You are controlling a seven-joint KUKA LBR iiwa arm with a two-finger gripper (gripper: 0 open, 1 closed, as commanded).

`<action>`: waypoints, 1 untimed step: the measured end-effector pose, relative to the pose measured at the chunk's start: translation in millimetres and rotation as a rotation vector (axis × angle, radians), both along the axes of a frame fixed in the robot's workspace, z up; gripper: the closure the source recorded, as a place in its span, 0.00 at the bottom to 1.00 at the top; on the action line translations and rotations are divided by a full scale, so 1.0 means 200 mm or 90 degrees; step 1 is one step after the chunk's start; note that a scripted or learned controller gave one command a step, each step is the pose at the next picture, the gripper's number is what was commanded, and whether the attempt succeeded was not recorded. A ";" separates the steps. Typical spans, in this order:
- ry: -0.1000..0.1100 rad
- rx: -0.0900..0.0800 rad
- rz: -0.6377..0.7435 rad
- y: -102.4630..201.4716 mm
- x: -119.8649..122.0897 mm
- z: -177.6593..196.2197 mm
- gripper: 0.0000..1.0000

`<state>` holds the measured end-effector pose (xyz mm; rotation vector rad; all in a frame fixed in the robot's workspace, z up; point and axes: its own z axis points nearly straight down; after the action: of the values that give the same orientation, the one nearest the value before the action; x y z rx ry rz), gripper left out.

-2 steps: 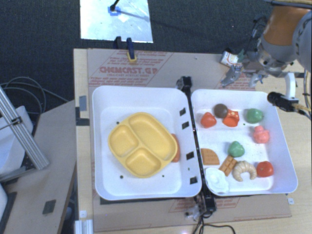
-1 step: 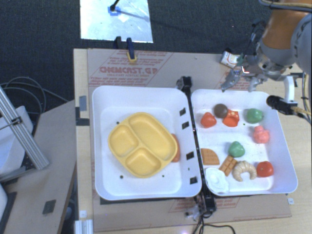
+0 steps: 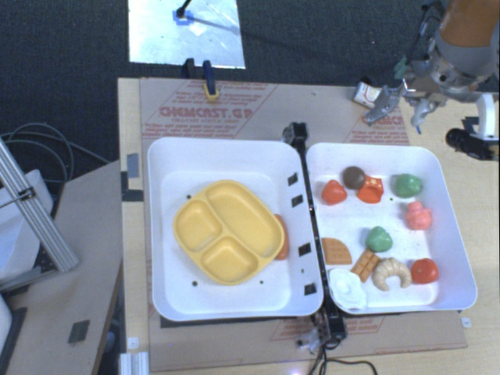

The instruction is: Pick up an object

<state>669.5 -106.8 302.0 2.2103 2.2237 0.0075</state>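
Two bins sit side by side on the bench (image 3: 234,104), touching along their inner walls; the left bin (image 3: 168,287) holds a divided tray (image 3: 228,230), and a small item (image 3: 282,239) pokes out from under the tray's right edge; the right bin (image 3: 453,244) holds the toy food; along its far side lie a round piece (image 3: 353,176), two pieces (image 3: 333,192) (image 3: 370,189) just in front of it, and another (image 3: 407,184) to the right; a lumpy piece (image 3: 419,216) lies near the right wall; at mid-bin sits one piece (image 3: 380,238); along the near side, left to right, lie a wedge (image 3: 337,250), a cracker (image 3: 365,265), a croissant (image 3: 391,273) and a round piece (image 3: 424,270); a soft lump (image 3: 347,287) rests in the near left corner; the gripper (image 3: 402,104) hangs above the bench behind the right bin, beside a small can (image 3: 366,93)
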 end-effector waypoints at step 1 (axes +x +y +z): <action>0.005 0.000 0.000 0.05 0.00 -0.23 0.00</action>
<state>668.6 -96.8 256.7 2.2148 2.2270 -0.0002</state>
